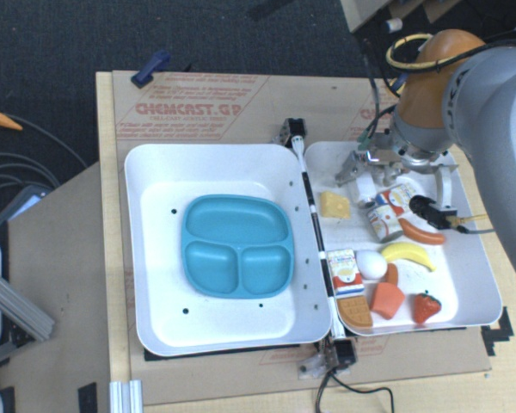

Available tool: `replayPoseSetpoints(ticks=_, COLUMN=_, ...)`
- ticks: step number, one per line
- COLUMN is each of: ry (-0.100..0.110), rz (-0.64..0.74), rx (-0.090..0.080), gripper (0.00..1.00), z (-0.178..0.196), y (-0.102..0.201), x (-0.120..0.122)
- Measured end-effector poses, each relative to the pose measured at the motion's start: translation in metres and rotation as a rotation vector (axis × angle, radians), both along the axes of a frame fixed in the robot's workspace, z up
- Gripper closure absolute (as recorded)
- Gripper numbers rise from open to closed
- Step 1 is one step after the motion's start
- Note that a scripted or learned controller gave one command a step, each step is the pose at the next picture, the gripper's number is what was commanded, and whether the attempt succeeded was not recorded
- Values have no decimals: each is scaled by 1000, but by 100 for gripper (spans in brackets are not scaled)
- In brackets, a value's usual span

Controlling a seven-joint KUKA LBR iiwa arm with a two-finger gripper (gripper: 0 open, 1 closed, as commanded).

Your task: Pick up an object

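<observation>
Arm: I see the grey arm reaching in from the right, with the orange band above the wrist.
End effector: the end effector sits over the far part of the right bin. I cannot tell from this view whether it is spread or pressed together, and I see nothing pinched in it.
Right bin: the right bin holds all the small toy food pieces.
Nearest candidates: a yellow cheese wedge lies just to the bin's left side below the end effector. A printed container lies tilted just beside it, very close under the end effector.
Middle of bin: a red-orange sausage lies beside the container, and a banana lies just below the sausage.
Near end of bin: a small carton lies against the left wall with a white egg touching it. Below these are an orange block, a strawberry and a tan round slice.
Left bin: the left bin carries a blue divided plate, flat and roughly centred.
Desk: the desk has printed brown sheet under both bins. A small blue item lies at its far left edge.
</observation>
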State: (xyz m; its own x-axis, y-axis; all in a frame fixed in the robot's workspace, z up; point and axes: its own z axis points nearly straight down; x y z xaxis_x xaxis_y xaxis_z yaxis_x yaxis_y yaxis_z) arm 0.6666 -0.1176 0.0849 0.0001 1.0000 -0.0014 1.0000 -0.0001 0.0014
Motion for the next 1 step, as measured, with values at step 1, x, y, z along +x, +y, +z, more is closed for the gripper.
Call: replayPoseSetpoints(ticks=1, ry=0, rz=0, rx=0, gripper=0, z=0, y=-5, x=0)
